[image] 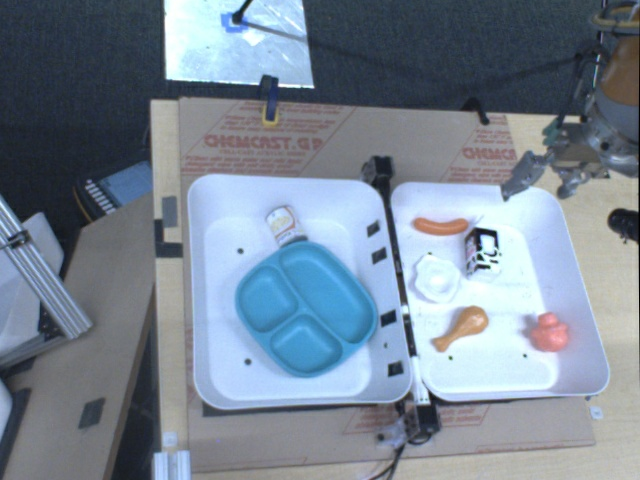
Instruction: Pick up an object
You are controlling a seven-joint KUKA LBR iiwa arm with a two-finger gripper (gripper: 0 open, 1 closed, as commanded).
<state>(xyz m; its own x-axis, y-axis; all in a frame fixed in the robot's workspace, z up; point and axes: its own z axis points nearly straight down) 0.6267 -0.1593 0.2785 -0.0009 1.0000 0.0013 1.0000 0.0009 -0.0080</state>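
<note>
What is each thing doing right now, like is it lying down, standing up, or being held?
gripper: open, holding nothing, above the right bin's far edge.
blue tray: lying flat in the left bin.
small jar: lying on its side beside the tray.
hot dog: lying flat in the right bin.
milk carton: lying on its side.
white egg: lying flat.
chicken leg: lying flat.
pink toy: sitting alone, untouched.
</note>
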